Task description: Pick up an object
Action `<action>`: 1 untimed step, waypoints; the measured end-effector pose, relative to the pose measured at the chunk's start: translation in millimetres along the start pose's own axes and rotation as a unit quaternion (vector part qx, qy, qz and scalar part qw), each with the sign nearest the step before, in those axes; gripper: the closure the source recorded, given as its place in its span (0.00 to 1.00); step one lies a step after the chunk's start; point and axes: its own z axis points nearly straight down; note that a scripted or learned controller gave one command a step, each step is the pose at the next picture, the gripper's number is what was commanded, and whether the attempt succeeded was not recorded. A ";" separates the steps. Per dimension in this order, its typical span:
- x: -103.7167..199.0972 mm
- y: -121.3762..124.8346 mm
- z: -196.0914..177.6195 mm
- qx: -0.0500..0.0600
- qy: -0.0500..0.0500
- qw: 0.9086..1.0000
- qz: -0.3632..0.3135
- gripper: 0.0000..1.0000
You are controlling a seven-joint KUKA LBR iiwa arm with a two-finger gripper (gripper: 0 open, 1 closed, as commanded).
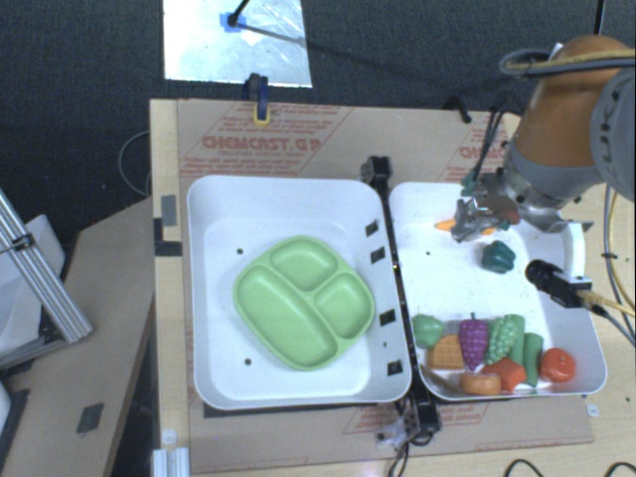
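Observation:
My gripper [477, 217] hangs over the far part of the right bin [437, 296], on the grey arm with its orange band [566, 107]. A small orange toy [458, 229] lies right under the gripper's left side, partly hidden by it. I cannot tell whether the gripper touches it. A teal toy [498, 256] sits on the bin floor just below and to the right of the gripper. Along the near wall lies a row of toy foods: a green one [428, 329], a purple grape bunch [474, 338], a green corn-like piece [506, 336] and a red tomato [558, 365].
The left bin [214, 266] holds a green divided plate [303, 301]. A black divider with clips [388, 266] runs between the bins. A black part with a white bracket [556, 281] juts over the right bin's right side. A blue clamp [259, 97] stands behind the bins.

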 end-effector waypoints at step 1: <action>44.4 -28.6 -0.1 0.000 0.000 1.000 0.001 1.00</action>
